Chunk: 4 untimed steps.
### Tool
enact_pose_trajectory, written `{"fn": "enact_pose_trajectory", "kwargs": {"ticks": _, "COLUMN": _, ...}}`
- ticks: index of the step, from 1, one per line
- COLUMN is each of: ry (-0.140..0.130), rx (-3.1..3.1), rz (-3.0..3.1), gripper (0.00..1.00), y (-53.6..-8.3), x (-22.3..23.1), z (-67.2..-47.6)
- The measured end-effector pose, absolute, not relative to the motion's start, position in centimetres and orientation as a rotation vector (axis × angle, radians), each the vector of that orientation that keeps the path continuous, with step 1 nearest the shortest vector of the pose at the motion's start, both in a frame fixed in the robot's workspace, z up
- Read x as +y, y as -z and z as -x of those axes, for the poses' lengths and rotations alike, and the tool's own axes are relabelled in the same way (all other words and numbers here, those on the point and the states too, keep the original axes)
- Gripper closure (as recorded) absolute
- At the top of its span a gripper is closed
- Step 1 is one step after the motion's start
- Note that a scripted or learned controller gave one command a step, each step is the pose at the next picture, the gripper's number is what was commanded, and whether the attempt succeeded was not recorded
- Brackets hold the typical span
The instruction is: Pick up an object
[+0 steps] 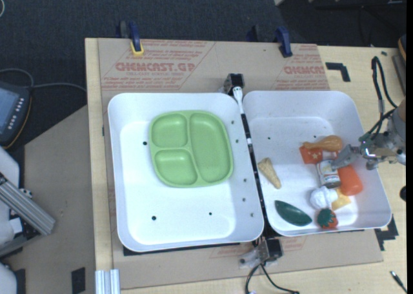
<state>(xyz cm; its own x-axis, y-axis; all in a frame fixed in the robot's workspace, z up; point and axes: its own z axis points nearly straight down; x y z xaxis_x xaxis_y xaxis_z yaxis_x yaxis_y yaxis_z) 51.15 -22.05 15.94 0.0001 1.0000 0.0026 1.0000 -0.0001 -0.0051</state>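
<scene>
The jaws [361, 152] hung over the right bin [290, 109] near its right wall; whether they stood apart or together could not be told. Just beside and below them lay an orange toy [350, 182], probably light, stiff and smooth, best taken across its narrow middle. A green leaf [292, 213] and cone [270, 173] lay further left.

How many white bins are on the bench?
2. The left bin holds a green plate; the right bin beside it holds the small toys.
</scene>
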Motion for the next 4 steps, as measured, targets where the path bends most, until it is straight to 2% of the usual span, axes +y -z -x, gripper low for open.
{"fn": "enact_pose_trajectory", "kwargs": {"ticks": 1, "ry": -0.001, "rx": -2.217, "rz": 2.218, "gripper": 0.00, "y": -10.4, "x": -21.9, "z": -50.1}}
{"fn": "enact_pose_trajectory", "kwargs": {"ticks": 2, "ry": 0.012, "rx": -2.222, "rz": 2.210, "gripper": 0.00, "y": -8.6, "x": -21.3, "z": -50.4}}
{"fn": "enact_pose_trajectory", "kwargs": {"ticks": 3, "ry": 0.013, "rx": -2.224, "rz": 2.210, "gripper": 1.00, "y": -9.6, "x": -21.3, "z": -50.4}}
{"fn": "enact_pose_trajectory", "kwargs": {"ticks": 4, "ry": 0.003, "rx": -2.228, "rz": 2.224, "gripper": 1.00, "y": -15.2, "x": -20.4, "z": -50.9}}
